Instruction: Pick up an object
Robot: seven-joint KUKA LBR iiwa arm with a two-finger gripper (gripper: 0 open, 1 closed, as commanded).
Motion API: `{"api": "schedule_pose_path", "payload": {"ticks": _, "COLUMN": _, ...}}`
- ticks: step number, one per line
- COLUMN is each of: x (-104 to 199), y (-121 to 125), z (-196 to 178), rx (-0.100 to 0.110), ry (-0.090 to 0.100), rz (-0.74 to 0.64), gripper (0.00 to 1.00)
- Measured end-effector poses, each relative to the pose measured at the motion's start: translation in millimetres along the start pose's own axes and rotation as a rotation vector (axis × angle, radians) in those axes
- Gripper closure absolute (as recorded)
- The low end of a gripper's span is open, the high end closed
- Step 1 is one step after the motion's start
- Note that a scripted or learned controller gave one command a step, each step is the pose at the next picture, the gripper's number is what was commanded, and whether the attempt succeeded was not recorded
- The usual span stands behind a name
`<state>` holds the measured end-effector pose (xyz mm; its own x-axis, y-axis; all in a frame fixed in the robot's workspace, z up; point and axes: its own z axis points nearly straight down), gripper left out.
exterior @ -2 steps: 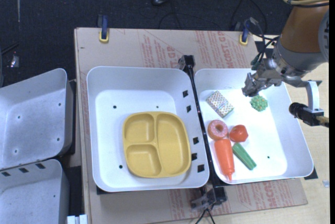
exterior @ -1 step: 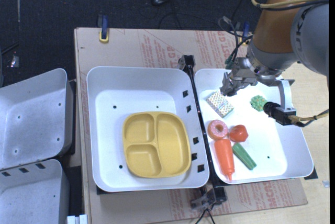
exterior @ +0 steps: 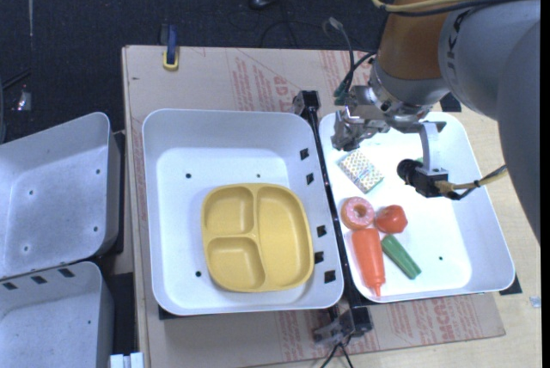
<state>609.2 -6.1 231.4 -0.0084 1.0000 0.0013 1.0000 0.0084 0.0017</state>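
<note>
The grey arm with the orange band is covering the upper part of the right white bin (exterior: pixel 481 211). Its gripper (exterior: pixel 351 134) is hanging just above the small patterned flat packet (exterior: pixel 361 172); whether it is clenched, I cannot tell. Below are lying a pink ring-shaped doughnut (exterior: pixel 357 212), a red tomato (exterior: pixel 391 219), an orange carrot (exterior: pixel 369 259) and a green cucumber (exterior: pixel 400 257). The yellow divided plastic tray (exterior: pixel 256 237) is sitting in the left white bin (exterior: pixel 172 186).

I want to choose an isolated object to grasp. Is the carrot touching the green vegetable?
Touching. In the camera view the carrot and the green vegetable meet at their upper ends below the tomato, then spread apart toward the bin's front.
</note>
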Motion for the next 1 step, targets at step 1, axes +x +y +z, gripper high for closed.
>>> {"api": "schedule_pose_path", "payload": {"ticks": 1, "x": 54.8, "y": 3.6, "z": -10.3, "rx": 0.000, "ry": 0.001, "rz": 0.000, "gripper": 1.00}}
